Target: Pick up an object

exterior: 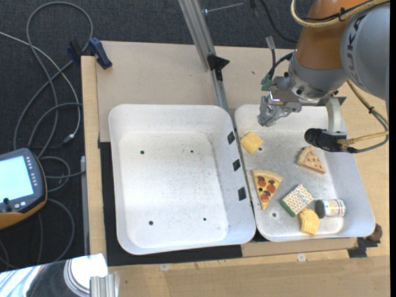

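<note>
Above the right bin (362, 198), "KU" marks the arm (365, 36); tool (270, 117) state unclear.

Occlusions and cut-offs, overhead view

Arm (356, 30) cropped by top and right edges; its wrist covers the right bin's (356, 184) far rim. End effector (268, 117) finger gap too small to resolve. Handheld pendant (17, 184) cut by left edge. Small jar's (331, 208) label illegible. Shiny object (55, 280) at bottom-left cropped, unidentifiable.
</note>
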Action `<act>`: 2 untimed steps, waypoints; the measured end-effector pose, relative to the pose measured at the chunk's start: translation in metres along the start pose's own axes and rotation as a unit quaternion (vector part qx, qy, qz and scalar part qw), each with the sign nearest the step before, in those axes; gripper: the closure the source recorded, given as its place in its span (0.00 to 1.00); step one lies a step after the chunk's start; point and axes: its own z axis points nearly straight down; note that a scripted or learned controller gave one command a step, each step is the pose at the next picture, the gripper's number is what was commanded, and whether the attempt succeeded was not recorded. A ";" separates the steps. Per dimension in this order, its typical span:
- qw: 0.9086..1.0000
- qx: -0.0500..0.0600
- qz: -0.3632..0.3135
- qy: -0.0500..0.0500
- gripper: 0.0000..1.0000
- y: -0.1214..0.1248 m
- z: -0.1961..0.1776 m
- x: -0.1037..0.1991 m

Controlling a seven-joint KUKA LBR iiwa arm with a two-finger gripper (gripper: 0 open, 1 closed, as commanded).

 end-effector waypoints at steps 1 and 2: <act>1.000 -0.002 0.000 0.000 1.00 0.016 0.009 0.055; 1.000 -0.003 0.000 0.000 1.00 0.032 0.000 0.107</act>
